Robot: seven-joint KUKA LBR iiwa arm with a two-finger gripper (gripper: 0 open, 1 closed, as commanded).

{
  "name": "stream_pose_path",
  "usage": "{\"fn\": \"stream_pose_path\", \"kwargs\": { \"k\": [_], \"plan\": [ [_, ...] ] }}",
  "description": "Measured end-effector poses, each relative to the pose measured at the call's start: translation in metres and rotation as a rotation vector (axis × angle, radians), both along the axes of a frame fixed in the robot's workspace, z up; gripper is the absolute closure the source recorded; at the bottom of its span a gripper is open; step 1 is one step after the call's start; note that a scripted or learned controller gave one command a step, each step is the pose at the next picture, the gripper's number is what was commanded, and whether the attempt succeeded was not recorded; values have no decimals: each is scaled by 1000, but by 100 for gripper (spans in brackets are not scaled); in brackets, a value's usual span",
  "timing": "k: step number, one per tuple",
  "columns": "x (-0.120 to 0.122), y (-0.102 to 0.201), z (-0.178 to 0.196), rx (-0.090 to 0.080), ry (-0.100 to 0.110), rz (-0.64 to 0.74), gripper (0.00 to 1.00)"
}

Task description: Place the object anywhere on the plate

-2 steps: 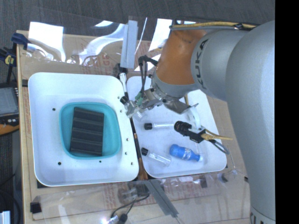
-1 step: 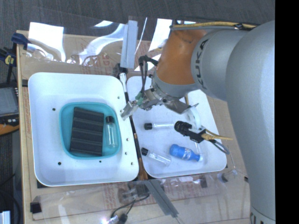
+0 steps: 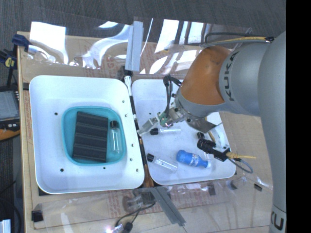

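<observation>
The big grey arm [image 3: 243, 72] reaches over the right bin [image 3: 146, 89], and its gripper [image 3: 163, 120] hangs low there, but I cannot tell how it is set. The blue plate [image 3: 69, 118] sits in the left bin [image 3: 43, 91], well to the gripper's left, with a black block [image 3: 91, 136] and a clear vial [image 3: 115, 137] on it. Just under the gripper lies a small vial [image 3: 165, 129], long way left to right, with a blue bottle [image 3: 192, 158] nearer the front.

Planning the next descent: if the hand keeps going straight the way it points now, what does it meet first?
Probably the small vial right under the hand in the right bin; depth is unclear from this single slanted view.
</observation>
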State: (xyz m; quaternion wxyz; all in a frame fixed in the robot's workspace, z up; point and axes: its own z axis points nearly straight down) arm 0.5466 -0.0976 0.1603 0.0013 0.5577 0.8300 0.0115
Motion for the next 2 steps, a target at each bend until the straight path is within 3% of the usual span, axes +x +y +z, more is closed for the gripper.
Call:
{"fn": "stream_pose_path", "kwargs": {
  "k": [1,2],
  "plan": [
    [-43,-44,16,-17,18,-12,0],
    [-70,-113,1,-15,21,-102,0]
  ]
}}
